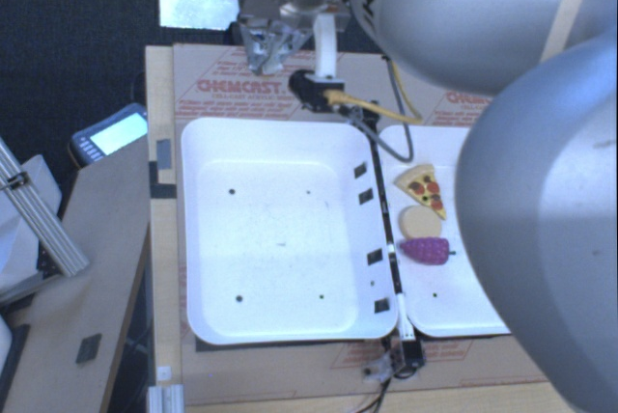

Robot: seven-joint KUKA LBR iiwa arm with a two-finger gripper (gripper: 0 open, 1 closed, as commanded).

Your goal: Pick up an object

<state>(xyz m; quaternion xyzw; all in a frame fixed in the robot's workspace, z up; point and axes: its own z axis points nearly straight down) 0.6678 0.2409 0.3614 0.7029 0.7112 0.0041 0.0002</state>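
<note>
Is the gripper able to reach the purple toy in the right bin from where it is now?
Probably yes. The gripper hangs beyond the bins' far edge, and the purple toy lies uncovered in the right bin, beside a round beige piece.

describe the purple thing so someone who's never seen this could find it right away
Start at the two white bins side by side and take the right bin, partly covered by the big grey arm. Near its left wall three small items sit in a column. The purple item is the lowest, just below a round beige piece and a pizza slice; it is the only purple, bumpy one.
</note>
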